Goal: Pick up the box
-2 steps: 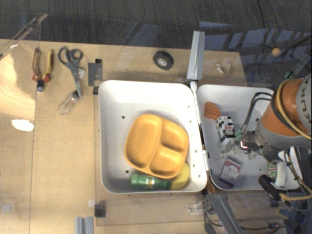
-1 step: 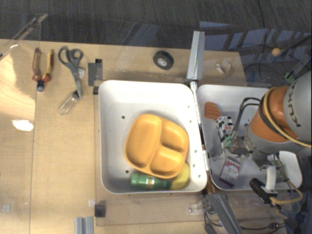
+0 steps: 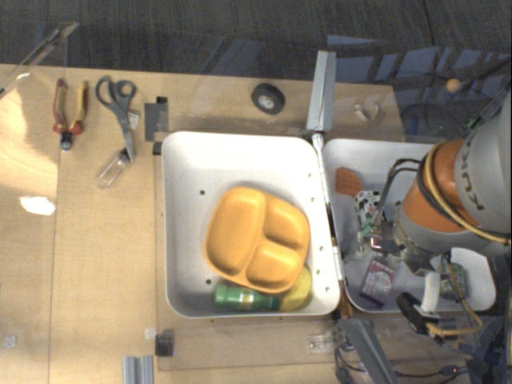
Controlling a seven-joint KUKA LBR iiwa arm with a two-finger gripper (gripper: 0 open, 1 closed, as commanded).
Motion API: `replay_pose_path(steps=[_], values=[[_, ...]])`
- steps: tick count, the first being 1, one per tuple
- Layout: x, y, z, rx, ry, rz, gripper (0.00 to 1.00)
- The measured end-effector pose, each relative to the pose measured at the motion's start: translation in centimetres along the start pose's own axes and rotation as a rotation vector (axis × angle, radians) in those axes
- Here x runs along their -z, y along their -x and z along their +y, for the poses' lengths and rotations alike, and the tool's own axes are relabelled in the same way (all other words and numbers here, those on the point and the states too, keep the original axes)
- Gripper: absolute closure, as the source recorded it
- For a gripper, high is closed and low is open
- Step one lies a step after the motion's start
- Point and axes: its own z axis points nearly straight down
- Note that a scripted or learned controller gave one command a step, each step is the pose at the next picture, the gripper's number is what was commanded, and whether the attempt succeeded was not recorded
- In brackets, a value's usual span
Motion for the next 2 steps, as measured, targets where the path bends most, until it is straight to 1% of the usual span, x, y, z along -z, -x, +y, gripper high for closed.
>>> replay_pose_path(steps=[1,2], values=[[-0.44,-0.16,0.21,0.049,0.009,-0.001,0.00],[-0.45,-0.08,0.32,0.022,0.011,0.002,0.00]])
